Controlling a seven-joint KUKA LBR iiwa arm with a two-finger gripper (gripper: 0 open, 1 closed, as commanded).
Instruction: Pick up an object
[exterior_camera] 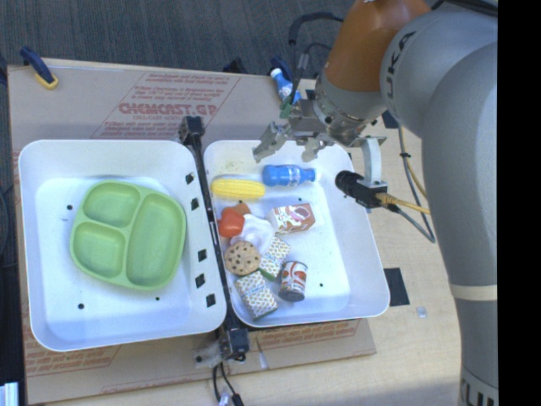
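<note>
My gripper [289, 145] hovers over the far end of the right bin [359, 252], its two grey fingers spread apart with nothing between them. Just below it lies a blue bottle [287, 175] on its side. A yellow corn cob [237, 188] lies to the left of the bottle. Further toward the front sit a red-orange piece [232, 222], a red and white packet [293, 218], a chocolate-chip cookie [242, 258], a small red can [292, 280] and a patterned wrapped block [254, 295].
The left bin [42, 227] holds a green divided plate [128, 235]. A black clamp strip [203, 218] runs between the bins. The arm's grey body and orange band [372, 32] fill the right side. Cables [406, 201] hang by the right bin's edge.
</note>
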